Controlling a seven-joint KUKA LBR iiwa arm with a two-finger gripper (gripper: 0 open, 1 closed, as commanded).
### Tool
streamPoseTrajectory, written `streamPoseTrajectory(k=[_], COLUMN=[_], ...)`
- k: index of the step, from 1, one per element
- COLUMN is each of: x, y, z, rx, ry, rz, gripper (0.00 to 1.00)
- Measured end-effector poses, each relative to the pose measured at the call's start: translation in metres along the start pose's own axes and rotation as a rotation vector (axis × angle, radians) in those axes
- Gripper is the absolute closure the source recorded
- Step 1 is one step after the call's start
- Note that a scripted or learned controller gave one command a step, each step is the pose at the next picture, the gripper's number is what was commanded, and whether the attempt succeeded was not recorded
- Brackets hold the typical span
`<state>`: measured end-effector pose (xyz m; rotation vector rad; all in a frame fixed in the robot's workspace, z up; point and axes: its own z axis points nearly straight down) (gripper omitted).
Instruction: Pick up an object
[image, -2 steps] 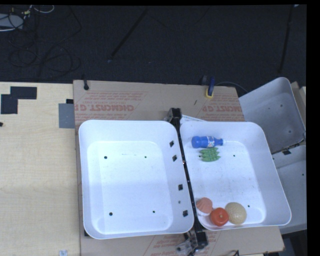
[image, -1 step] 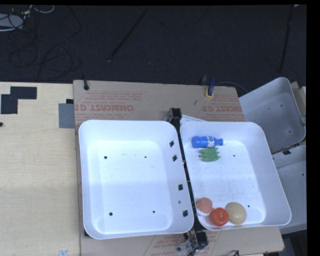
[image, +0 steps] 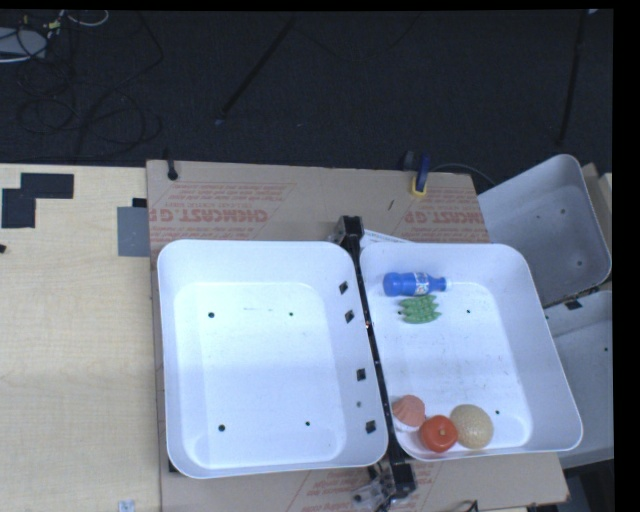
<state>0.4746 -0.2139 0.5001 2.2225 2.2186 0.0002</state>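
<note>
Two white bins side by side on a cardboard sheet (image: 300, 205) over the table (image: 70, 330). Left bin (image: 255, 365) bare white inside, dotted with a few small holes. Right bin (image: 470, 345) holding five things. Near its far left corner, a blue bottle (image: 413, 284) lying on its side, white cap toward the right. Just below it, a small green leafy piece (image: 420, 310), perhaps a toy vegetable, too small to tell. At the near edge, three round things bunched together: a pinkish one (image: 408, 409), a red one (image: 438, 433), a tan one (image: 472, 425), apparently touching. End effector's state: cannot tell.
</note>
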Motion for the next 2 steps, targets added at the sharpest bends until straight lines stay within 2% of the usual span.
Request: streamPoseTrajectory(k=[1,2], x=[0.0003,0.0006], y=[0.0022,0.0014], z=[-0.0082,0.0005], rx=[0.003,0.004], ry=[0.0,0.001], rz=[-0.003,-0.001], gripper=[1.0,1.0])
